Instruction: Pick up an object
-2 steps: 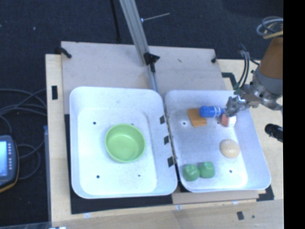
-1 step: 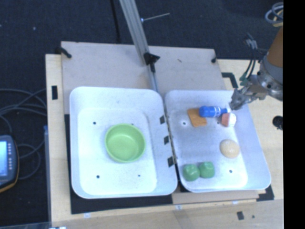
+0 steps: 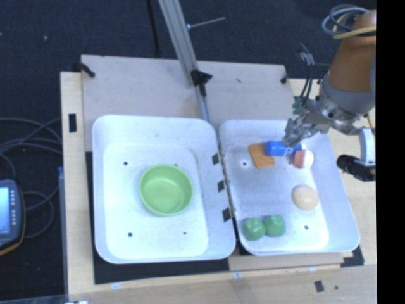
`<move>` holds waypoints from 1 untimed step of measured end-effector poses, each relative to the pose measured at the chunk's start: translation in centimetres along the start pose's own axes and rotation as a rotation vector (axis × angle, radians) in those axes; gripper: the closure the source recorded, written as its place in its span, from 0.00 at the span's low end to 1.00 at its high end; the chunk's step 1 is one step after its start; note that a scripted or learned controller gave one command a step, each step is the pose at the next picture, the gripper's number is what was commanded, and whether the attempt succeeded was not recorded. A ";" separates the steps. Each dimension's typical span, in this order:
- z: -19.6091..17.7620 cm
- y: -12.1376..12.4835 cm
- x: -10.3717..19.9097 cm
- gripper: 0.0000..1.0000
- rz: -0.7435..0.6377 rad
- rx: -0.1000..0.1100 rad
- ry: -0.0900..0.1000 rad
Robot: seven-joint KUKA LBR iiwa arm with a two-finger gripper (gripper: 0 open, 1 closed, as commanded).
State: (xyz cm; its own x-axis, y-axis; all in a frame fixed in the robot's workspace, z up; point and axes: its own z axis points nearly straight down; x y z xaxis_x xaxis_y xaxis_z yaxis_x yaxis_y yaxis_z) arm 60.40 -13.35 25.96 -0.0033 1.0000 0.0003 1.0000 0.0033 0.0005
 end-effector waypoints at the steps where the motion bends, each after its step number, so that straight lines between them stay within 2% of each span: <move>1: 0.6 0.6 4.6 1.00 0.001 0.000 0.000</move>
State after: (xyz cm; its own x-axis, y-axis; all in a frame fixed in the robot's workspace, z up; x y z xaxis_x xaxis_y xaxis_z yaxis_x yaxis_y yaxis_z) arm 60.94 -8.73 25.35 -0.0026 1.0000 0.0004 1.0000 0.0026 0.0007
